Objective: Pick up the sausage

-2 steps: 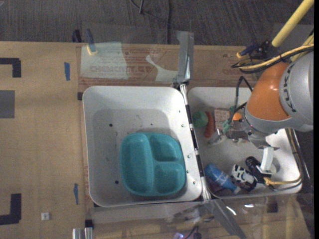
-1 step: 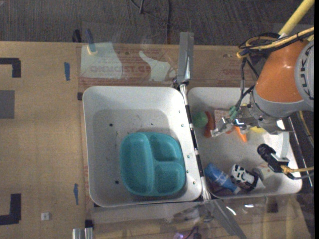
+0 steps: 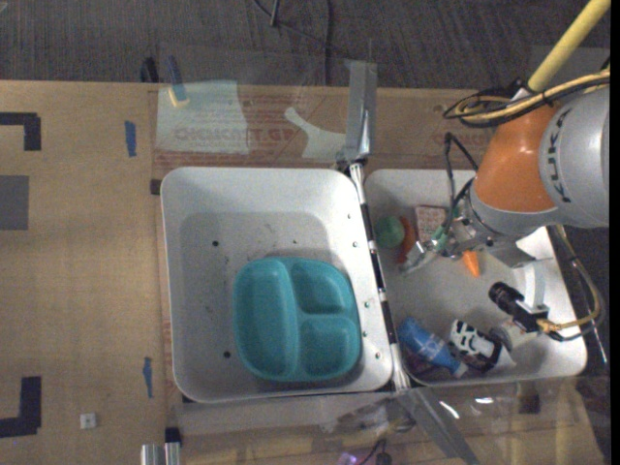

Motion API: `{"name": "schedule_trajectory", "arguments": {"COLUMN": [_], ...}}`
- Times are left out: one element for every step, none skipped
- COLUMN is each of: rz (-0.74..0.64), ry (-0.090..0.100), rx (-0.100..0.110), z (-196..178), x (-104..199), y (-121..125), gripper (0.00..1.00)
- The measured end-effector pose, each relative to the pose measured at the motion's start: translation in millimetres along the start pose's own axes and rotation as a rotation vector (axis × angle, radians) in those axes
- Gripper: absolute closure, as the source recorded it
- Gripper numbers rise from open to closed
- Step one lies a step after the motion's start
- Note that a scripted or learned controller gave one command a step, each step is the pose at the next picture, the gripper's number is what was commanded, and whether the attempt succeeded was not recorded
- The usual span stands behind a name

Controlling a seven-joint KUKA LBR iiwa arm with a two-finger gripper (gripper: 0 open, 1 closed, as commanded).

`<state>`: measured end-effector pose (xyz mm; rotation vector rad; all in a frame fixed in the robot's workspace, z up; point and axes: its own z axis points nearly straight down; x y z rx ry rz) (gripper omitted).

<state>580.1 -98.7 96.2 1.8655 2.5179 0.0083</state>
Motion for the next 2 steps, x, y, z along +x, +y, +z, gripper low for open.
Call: {"name": "schedule_trajectory", "arguments": {"rz": [0.003, 0.007], "ry": [0.002, 0.002], "rx": [0.007, 0.008], "z": [-3.7, -164.7], "x": [-0.9, 57.1], "y": [-2.5, 64.6], "gripper": [1.0, 1.0]}}
